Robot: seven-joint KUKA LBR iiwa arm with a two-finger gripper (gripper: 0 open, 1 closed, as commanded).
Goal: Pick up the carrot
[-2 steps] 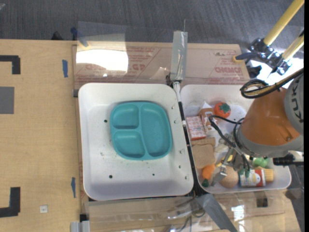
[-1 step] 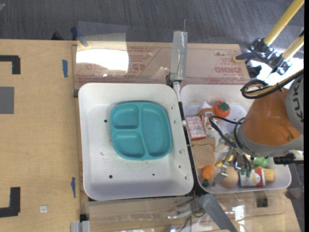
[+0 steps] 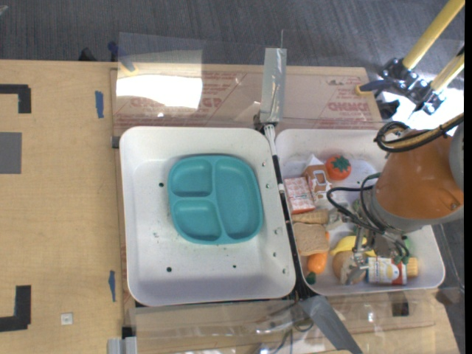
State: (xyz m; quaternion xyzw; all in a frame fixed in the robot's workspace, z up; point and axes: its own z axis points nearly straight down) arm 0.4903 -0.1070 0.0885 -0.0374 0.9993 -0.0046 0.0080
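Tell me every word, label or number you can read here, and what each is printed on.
Nothing can be read for certain.
Clear sheet behind the bins: red print, mirrored and too blurred to read.
Same sheet, right side: more red print, also unreadable.
Small red-and-white packet in the right bin: label too small.
Bottle lying by the tool: label blurred.

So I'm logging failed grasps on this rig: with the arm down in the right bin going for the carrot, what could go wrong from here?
1. The gripper sits over the bottle and yellow item, so it may grab one of those instead.
2. The carrot lies off to the side, tight against the bin's wall and the bread slice, leaving little room for a grasp.
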